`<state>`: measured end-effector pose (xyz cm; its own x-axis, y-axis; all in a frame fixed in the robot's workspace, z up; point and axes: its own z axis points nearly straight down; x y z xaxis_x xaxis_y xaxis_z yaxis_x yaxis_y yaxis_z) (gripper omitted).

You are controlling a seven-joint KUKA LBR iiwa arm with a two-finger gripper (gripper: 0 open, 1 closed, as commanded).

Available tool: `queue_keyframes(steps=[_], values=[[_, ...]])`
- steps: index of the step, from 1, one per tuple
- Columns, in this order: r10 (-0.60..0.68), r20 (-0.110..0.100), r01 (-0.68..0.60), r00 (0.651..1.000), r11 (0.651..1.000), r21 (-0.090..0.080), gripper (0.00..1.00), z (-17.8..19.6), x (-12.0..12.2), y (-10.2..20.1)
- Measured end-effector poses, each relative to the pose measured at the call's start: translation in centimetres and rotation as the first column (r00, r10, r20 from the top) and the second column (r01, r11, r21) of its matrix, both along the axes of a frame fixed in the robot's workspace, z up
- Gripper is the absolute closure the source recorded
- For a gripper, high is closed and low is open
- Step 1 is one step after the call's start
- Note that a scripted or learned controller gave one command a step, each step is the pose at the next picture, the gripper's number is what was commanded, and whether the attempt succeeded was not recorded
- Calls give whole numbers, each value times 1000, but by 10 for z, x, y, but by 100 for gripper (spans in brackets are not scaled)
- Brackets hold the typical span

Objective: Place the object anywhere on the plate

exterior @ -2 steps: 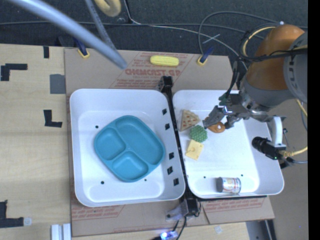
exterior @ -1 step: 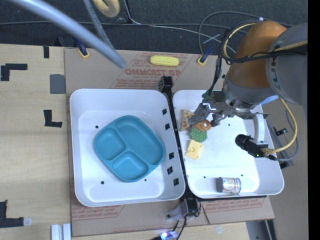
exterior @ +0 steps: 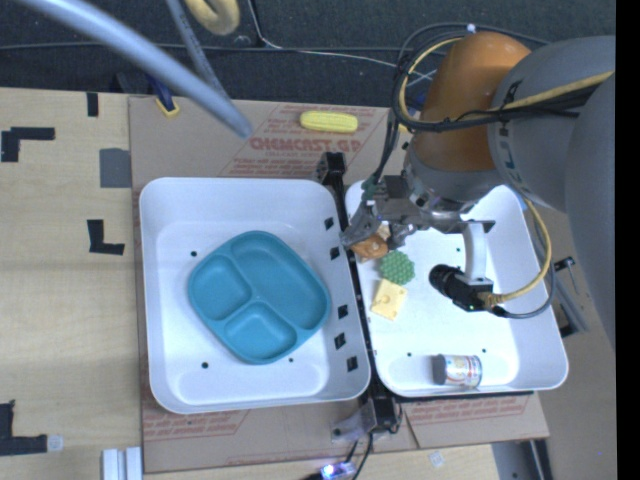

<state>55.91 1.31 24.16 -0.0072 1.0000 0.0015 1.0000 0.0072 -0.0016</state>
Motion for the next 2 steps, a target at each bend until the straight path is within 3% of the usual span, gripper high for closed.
queue_keyframes(steps=[2], values=[[0, -1, 0, 1000, 1000, -1, 100, -6, -7, 121]])
